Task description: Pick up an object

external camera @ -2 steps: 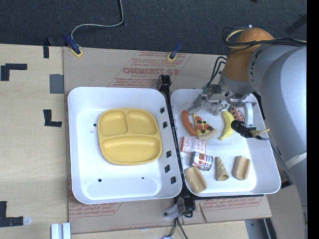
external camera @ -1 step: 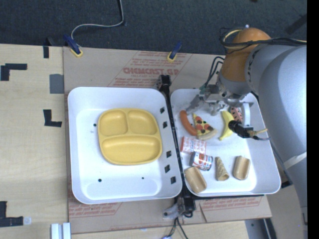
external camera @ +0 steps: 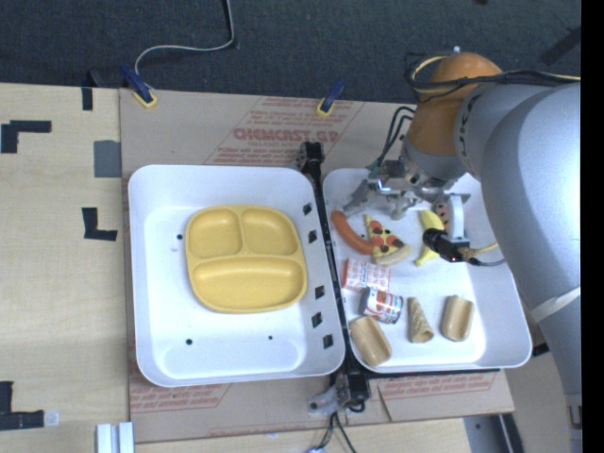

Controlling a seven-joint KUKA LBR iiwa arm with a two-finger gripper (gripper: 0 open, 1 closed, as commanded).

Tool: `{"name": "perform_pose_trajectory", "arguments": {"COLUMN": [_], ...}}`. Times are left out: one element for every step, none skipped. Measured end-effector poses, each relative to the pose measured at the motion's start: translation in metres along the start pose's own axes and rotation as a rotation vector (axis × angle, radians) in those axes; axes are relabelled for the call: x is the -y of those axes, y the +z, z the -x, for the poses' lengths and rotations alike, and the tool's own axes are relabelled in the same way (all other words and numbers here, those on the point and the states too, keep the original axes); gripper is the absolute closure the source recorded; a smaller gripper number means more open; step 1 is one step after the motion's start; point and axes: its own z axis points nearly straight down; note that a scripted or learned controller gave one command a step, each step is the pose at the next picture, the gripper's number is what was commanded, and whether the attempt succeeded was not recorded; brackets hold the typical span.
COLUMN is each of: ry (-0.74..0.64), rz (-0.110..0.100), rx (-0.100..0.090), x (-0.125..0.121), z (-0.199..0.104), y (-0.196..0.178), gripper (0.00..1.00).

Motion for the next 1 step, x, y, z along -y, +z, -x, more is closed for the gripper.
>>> {"name": "perform_pose_trajectory", "arguments": {"ry": [0.003], "rz": [-0.002], "rx": [0.007], "x": [0.001], "z": [-0.0071], "y": [-0.0002], "gripper": [0.0]}}
